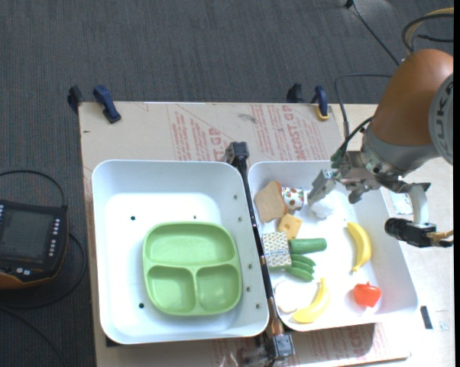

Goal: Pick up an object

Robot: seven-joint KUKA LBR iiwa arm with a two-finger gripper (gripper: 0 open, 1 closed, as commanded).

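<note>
The gripper (pixel 335 189) hangs over the right bin (pixel 402 277) — fingers spread, nothing between them — near the small cup (pixel 293 198).

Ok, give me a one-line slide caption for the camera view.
Tool hovers over toy food in the right bin; green tray sits in the left bin.

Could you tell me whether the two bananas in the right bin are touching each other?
Apart. The camera view shows bare white bin floor between the upper banana and the lower banana, which lies nearer the bin's front edge.
</note>
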